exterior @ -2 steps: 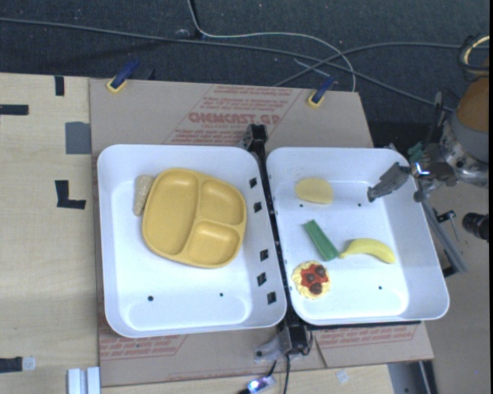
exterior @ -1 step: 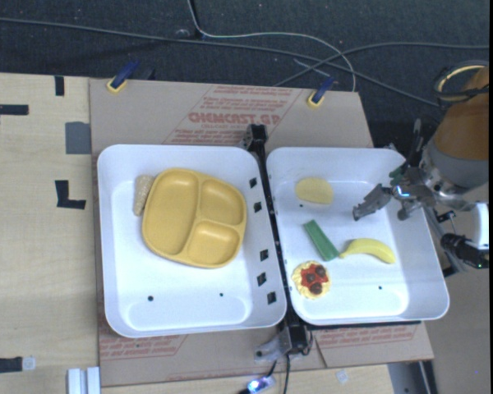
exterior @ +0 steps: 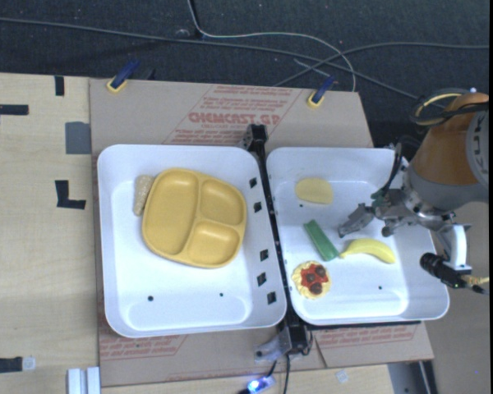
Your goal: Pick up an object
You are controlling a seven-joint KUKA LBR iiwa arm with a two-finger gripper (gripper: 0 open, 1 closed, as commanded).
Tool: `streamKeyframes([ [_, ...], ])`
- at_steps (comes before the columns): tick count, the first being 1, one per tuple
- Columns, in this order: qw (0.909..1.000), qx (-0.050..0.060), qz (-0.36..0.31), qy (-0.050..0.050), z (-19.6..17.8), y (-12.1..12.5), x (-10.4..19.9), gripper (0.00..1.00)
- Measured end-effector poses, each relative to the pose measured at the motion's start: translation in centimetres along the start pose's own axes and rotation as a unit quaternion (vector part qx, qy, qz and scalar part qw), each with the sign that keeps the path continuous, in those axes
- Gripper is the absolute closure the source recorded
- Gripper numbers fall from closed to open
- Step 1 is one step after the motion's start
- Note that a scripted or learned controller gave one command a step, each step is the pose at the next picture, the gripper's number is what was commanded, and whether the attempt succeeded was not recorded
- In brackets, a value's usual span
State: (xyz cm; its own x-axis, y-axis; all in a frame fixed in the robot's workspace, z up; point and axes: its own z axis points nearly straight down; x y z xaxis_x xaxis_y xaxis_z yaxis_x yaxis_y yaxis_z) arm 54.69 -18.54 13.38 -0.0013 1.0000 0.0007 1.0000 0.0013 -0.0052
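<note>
Arm's lining up on the banana, nothing grabbed yet

Gripper (exterior: 363, 220) hangs in the right bin (exterior: 427, 306), jaws spread and empty, just above the banana (exterior: 370, 250); looks like it needs to drop and close. Same bin: green stick (exterior: 320, 240), yellow slice (exterior: 314, 190), tart (exterior: 311, 278). Left bin (exterior: 123, 302): yellow tray (exterior: 194, 217).

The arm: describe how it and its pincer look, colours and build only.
The arm is a rounded grey body with a broad orange band above the wrist and a looped cable arching over its top. Below the band sits dark grey metal hardware that ends in the pincer, with thin dark fingers. A white bracket and a black cylindrical part hang off the wrist's near side.
</note>
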Motion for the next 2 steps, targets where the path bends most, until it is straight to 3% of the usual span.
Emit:
streamKeyframes([
  [1, 1.0, -0.002, 0.0, -0.002, 5.1, 0.0, 0.0, 0.0],
  [2, 1.0, -0.004, 0.0, -0.002, 3.7, 0.2, 0.0, 1.0],
])
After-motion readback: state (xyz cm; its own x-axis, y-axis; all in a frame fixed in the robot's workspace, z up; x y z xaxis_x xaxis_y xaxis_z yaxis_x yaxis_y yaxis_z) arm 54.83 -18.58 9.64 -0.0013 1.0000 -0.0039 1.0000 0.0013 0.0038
